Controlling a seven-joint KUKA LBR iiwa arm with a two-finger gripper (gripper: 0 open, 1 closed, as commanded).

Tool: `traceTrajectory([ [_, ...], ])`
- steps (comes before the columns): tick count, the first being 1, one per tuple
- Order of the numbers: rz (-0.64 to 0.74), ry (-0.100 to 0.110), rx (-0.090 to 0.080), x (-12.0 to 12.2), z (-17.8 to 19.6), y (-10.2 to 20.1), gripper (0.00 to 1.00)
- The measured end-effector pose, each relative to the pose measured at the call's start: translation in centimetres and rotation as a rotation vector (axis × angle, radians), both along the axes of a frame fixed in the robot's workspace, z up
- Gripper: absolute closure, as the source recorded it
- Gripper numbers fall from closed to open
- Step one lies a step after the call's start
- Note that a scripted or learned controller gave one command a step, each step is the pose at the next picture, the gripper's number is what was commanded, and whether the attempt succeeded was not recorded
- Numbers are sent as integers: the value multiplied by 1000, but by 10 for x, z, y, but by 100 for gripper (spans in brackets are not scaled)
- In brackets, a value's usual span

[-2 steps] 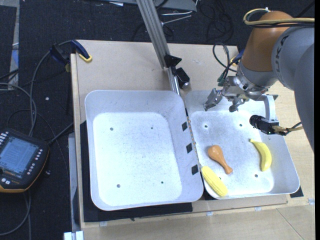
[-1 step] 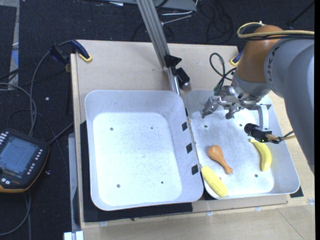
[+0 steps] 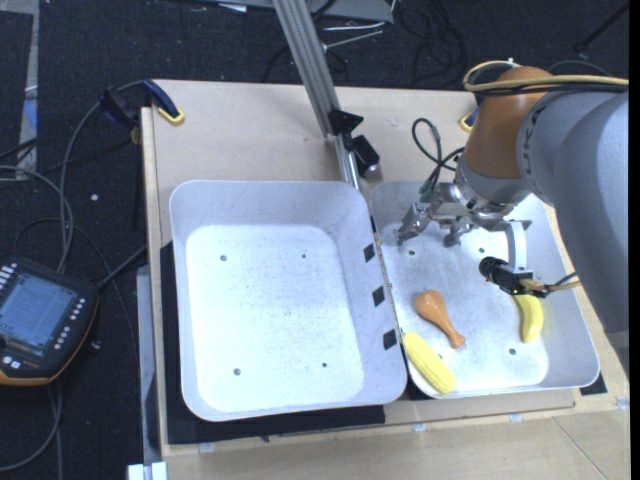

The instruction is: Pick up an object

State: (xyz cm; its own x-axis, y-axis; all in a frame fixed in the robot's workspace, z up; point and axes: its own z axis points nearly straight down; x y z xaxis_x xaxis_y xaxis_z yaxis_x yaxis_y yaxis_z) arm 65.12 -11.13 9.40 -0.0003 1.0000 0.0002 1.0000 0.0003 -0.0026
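Camera view looks down at a slant on a pale wooden bench bearing two shallow white bins side by side. Left bin is the larger in the frame, its floor speckled grey. Right bin holds three things, all toward its near half. An orange chicken drumstick toy lies about mid-bin, its fat end to the far left and its thin end pointing near and right. A yellow corn cob lies near the left wall of this bin, close to the near edge, angled from far left to near right, just beside the drumstick but apart from it. A yellow banana lies toward the right side, roughly lengthwise from far to near, with its dark tip at the far end.

From the right the grey arm reaches in, its orange band above the wrist. Its gripper hangs over the far left part of the right bin, well apart from the drumstick, corn and banana. Nothing shows between its metal parts, and whether the claw is open or closed I cannot tell at this angle.

A slanted aluminium pole rises from between the bins at the far side. On the dark floor at left lies a teach pendant with a lit screen.
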Motion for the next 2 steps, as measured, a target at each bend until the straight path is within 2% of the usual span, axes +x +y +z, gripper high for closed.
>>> traceTrajectory([
  [1,0,-3,0,1,12,0,100],
  [2,1,-7,-1,-6,64,6,100],
])
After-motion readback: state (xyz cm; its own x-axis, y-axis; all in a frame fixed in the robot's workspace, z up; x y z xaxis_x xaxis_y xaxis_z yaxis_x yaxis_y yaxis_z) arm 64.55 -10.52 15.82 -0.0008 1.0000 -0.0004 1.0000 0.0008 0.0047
